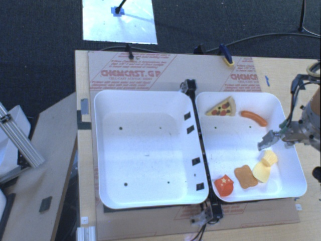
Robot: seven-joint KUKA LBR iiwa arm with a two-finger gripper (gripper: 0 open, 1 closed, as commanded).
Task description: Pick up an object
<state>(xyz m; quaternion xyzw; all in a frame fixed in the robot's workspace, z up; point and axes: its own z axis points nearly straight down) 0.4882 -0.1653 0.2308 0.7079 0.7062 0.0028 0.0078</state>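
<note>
While we read outward from the tool, each line below gives one relation.

Gripper position: we find the gripper (266,142) above the right bin (293,182), near its right wall, with the arm entering from the right edge of the view.
Gripper state: we cannot tell; the tip appears as one grey blur, and nothing visibly sits in it.
Nearest item: we judge the yellow block (270,157) the likeliest target; it lies just below and slightly right of the tip in the view, apart from it.
Next neighbours: the pale yellow wedge (261,172) touches the block on its lower side; the brown toast slice (245,176) lies just left of the wedge.
Further items: the red piece (224,185) sits near the bin's front left corner.
Far items: the sausage (254,118) lies up-left of the tip, long axis slanting down to the right; the pizza slice (221,108) lies beyond it.
Left bin (110,149): well apart from the tool.
Coming move: we expect a short shift toward the front of the bin, then a descent.
</note>
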